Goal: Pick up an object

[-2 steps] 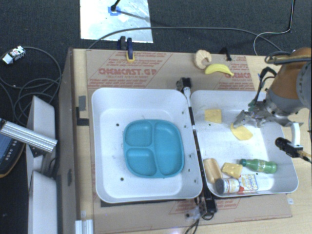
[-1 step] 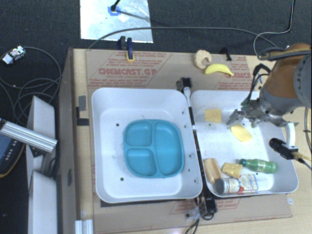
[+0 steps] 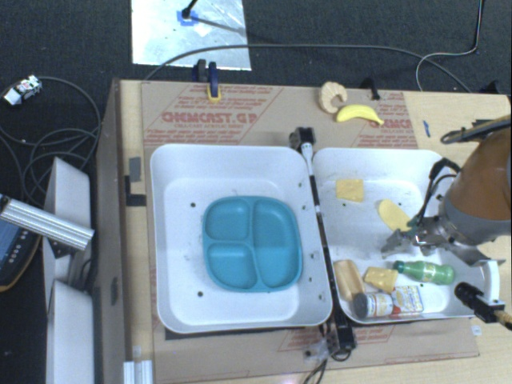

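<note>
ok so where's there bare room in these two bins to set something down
Left bin: the white floor around the blue divided plate. Right bin: the back strip behind the yellow square. Its front is crowded with the green bottle, can and claw.

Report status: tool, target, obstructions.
Tool low in right bin, grip state unclear. Green bottle just below it, lying flat. Can, yellow pieces crowd that corner.
</note>
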Controlling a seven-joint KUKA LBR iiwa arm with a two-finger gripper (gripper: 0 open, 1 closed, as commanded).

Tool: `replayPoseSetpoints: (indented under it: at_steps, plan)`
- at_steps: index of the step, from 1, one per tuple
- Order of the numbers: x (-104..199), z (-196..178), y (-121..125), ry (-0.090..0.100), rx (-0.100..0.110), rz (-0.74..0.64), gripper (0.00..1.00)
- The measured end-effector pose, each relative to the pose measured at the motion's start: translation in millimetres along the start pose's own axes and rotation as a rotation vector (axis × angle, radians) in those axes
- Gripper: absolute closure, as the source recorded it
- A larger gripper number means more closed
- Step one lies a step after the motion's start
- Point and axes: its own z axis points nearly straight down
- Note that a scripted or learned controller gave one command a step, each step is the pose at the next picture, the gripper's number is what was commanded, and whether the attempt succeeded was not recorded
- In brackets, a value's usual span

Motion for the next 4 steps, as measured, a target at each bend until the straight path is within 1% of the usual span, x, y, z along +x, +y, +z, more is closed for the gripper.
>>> replayPoseSetpoints:
  at_steps: [1, 2, 3, 4]
  plan:
    - [42, 29, -17, 0.000, -0.002, -0.002, 0.00]
    - [-2, 27, 71, -0.001, -0.003, -0.003, 0.00]
    - [-43, 26, 122, -0.001, -0.003, -0.004, 0.00]
    - [20, 29, 114, 0.001, -0.002, -0.005, 0.00]
